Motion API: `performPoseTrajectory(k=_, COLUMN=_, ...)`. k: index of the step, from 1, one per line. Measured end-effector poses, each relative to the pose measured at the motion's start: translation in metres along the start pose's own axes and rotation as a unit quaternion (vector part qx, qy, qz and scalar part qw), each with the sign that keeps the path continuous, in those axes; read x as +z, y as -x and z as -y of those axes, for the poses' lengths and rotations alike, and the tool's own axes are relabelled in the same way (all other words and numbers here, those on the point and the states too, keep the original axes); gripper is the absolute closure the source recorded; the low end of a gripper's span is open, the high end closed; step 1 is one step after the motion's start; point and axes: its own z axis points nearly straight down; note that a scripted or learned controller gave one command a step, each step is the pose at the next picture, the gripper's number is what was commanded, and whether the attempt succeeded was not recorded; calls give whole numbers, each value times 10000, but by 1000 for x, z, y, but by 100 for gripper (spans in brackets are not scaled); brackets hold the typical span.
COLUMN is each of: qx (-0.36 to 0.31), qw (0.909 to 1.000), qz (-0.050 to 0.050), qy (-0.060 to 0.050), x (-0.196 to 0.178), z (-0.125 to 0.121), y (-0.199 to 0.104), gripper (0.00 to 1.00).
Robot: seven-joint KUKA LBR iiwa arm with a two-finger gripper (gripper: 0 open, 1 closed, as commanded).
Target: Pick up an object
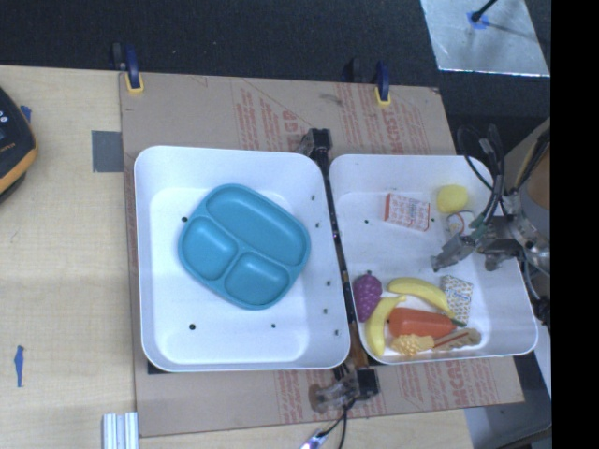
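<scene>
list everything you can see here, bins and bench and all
left bin: 1, white, left half of the cardboard sheet
divided plate: 1, blue, three compartments, inside the left bin
right bin: 1, white, beside the left bin
small packet: 1, white and red, upper part of right bin
lemon: 1, yellow, upper right of right bin
grapes: 1 bunch, purple, lower left of right bin
bananas: 2, yellow, lower right bin
carrot: 1, orange-red, between the bananas
corn: 1, yellow, bottom edge of right bin
patterned packet: 1, pale, right of bananas
clamps: 2, blue and yellow, top edge of cardboard
gripper: 1, grey, over the right bin's right side
</scene>
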Motion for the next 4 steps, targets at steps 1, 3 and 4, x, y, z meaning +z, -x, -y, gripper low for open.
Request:
performPoseTrajectory(k=1, qx=-6, qw=10000, qz=6, qy=0, x=106, z=-53, y=49, gripper=0)
performPoseTrajectory(k=3, qx=-13, qw=9998, qz=-1, qy=-191, x=106, z=-149, y=39, gripper=0)
performPoseTrajectory(k=4, qx=-9, qw=10000, qz=-1, qy=-8, x=105, z=-159, y=-30, gripper=0)
